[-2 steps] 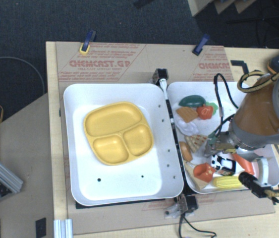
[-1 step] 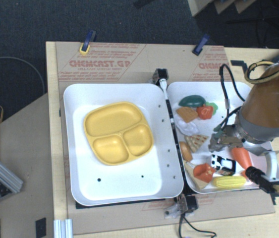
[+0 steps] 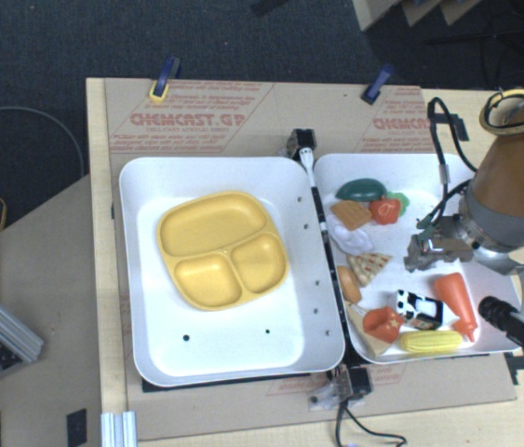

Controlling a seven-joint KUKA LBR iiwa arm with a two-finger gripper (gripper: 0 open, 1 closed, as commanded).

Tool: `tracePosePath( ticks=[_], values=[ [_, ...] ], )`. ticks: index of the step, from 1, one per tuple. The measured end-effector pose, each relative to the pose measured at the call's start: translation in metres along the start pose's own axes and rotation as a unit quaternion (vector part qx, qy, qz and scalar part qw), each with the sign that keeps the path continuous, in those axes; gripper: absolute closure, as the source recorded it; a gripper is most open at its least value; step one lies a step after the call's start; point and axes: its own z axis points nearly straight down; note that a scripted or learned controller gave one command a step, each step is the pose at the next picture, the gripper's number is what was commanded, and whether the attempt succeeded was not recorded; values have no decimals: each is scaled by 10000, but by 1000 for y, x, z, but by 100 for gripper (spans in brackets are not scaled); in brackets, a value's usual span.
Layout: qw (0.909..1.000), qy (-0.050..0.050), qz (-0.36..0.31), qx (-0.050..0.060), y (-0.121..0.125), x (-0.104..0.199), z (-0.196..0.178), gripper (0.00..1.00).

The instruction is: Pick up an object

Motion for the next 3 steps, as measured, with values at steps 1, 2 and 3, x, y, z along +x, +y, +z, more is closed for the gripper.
tracePosePath(
  ticks=[1,2,3],
  values=[
    [10000,1,-2,0,2,0,-45,100],
    [10000,21,-20,39,4,46,-37,100],
    [10000,14,-27,16,21,98,-40,100]
  ],
)
